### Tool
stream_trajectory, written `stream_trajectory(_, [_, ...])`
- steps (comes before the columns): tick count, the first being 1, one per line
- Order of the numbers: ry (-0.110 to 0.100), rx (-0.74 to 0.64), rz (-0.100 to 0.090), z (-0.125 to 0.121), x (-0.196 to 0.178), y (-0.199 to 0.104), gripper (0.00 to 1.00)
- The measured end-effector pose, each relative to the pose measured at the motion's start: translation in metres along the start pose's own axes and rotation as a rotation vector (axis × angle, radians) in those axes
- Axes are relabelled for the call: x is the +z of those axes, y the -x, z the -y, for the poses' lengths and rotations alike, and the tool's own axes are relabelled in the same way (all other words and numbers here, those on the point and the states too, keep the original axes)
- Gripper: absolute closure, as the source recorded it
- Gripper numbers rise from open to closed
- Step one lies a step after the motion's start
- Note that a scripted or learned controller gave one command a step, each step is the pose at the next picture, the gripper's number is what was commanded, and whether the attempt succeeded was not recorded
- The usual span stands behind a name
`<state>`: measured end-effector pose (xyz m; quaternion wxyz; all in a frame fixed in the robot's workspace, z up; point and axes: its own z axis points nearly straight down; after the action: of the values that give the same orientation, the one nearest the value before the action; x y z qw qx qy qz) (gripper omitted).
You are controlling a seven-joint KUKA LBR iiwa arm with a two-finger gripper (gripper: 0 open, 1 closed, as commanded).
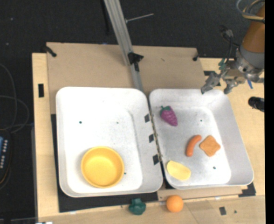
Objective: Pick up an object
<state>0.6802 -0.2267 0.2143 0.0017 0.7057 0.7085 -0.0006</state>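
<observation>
While the gripper [217, 86] hangs over the far edge of the right bin [223, 178], its 2 fingers [207, 87] are spread wide with nothing between them. The grey arm [249, 59] with its orange band reaches in from the right.

4 things lie in the right bin. A purple grape bunch [169, 115] with a green stem sits near the bin's far left corner; its long axis runs from far-left to near-right, stem end pointing far-left. A red-orange sausage [192, 145] lies in the middle, slightly curved, its long axis tilted from near-left to far-right. Just beside it on the right rests an orange, roughly square piece [210, 146], turned like a diamond. A pale yellow flat piece [178, 171] lies at the near left corner, its long axis running left to right.

In the left bin [67, 139], a round yellow bowl [102, 166] sits upright near the near edge.

On the table [81, 59], just in front of the bins, rest a small green thing [137, 206] and an orange ball [174, 203].
</observation>
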Motion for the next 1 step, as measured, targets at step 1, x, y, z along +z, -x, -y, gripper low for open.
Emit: stream_trajectory(1, [-0.001, -0.001, 0.000, 0.0001, 0.0000, 0.0001, 0.00])
